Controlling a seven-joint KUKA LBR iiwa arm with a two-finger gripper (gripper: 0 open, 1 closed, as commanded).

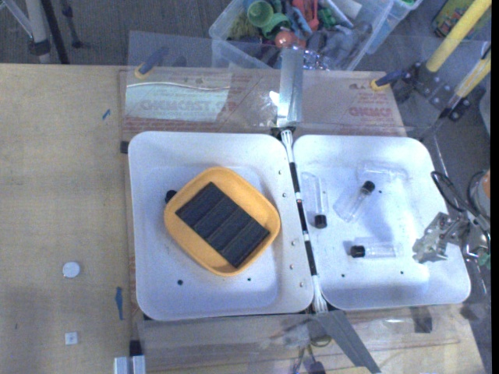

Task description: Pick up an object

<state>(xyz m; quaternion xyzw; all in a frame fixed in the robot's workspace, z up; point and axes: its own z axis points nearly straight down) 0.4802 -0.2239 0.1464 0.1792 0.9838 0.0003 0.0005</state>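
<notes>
Two shallow white bins are seen side by side on a wooden table (54, 170), viewed from above at a slant. The left bin (148, 209) is occupied by a yellow-orange tray (257, 201) lying flat near its centre and turned at an angle, with a dark ribbed panel (222, 222) set on top of it; a small black piece (170, 197) is glimpsed at the tray's upper left edge. In the right bin (405, 287), several clear vials are scattered: one vial (313, 197) is laid close to the bin's left wall with its black cap toward the near edge, another vial (355, 199) is tilted near the centre with its black cap pointing to the far edge, a third vial (373, 249) is placed lengthwise toward the near edge with its cap on the left, and a further clear piece (382, 171) is seen near the far edge. The gripper (437, 238) is positioned low at the right wall of the right bin, metallic and partly blurred; whether its fingers are open or closed cannot be told, and nothing is visibly held between them. Beyond the far edge of the bins, a sheet of cardboard (179, 100) and a clear box of coloured toys (312, 10) are seen.
</notes>
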